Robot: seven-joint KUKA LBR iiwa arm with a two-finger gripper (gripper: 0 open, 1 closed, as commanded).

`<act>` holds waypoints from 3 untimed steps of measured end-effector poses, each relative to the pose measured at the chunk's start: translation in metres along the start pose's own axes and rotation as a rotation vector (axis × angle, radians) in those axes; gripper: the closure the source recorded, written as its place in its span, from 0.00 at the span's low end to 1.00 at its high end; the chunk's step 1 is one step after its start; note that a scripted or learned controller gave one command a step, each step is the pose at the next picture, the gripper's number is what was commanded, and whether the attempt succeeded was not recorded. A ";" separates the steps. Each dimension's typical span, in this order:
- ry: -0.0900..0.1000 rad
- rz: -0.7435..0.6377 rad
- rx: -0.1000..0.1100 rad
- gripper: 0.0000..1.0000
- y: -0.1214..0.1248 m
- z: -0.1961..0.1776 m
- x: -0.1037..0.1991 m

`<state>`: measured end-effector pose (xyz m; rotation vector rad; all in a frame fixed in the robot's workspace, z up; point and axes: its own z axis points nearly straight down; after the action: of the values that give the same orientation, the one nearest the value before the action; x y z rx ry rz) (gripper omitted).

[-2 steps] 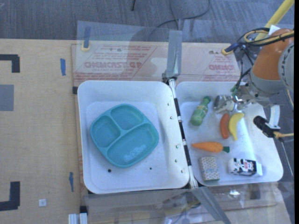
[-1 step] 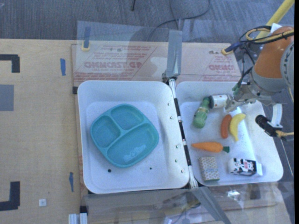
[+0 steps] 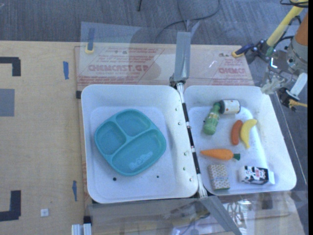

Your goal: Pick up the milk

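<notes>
Up right, the hand (image 3: pixel 275 82) hovers clear of the milk (image 3: pixel 255 175).

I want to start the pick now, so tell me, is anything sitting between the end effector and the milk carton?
Nothing visible blocks it. The milk lies alone in the near right corner of the right bin, apart from the cracker-like block and carrot. The end effector hangs past the bin's far right corner, so a descent from above looks clear.

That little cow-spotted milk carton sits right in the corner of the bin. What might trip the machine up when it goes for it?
The milk lies close to the right bin's near wall, so the pincer may bump the rim. The tan block lies just beside it and could get nudged or grabbed instead. The carton lies flat, so it might slide rather than lift.
</notes>
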<state>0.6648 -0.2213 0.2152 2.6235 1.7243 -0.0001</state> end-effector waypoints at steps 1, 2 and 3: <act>0.000 -0.038 0.001 1.00 -0.039 -0.068 0.012; 0.000 0.044 0.000 1.00 -0.037 -0.220 0.023; 0.000 -0.107 -0.001 1.00 -0.047 -0.220 0.108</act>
<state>0.6644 -0.1028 0.4348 2.5275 1.8617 0.0009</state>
